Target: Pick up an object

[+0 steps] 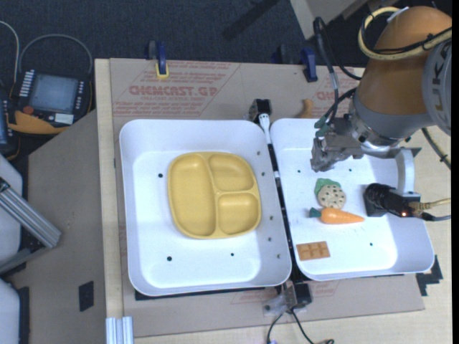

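The gripper (324, 156) hangs over the right bin (401, 253), whether parted or closed I cannot tell, just above the toy carrot (341, 217), which looks light, hard and slick, best pinched across its thick orange middle.

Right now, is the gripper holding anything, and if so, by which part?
Nothing. The gripper hangs above the right bin, apart from the cookie and carrot lying below it.
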`<state>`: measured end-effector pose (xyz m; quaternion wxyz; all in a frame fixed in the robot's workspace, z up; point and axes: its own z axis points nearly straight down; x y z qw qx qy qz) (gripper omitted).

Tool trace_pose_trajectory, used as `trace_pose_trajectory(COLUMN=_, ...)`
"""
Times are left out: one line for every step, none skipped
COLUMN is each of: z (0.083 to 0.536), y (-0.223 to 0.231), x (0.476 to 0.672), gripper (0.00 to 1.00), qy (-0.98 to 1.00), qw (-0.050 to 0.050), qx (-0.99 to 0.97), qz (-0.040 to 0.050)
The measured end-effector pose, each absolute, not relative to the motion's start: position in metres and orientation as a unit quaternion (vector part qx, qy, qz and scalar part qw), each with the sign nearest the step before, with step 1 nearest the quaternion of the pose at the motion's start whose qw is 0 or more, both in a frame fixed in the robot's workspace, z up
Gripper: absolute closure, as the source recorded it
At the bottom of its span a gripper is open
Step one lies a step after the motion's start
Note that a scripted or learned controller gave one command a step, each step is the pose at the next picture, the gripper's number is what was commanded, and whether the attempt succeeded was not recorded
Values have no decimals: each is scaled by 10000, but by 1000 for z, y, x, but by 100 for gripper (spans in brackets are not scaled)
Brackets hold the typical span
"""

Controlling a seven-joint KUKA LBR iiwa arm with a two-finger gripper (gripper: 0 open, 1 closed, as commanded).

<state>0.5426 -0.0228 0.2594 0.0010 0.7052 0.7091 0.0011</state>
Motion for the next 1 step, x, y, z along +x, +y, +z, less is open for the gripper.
trace_pose_trajectory(z=245, y=33, x=566, gripper=100, qy=7091, qw=5, qx=7051, qz=11)
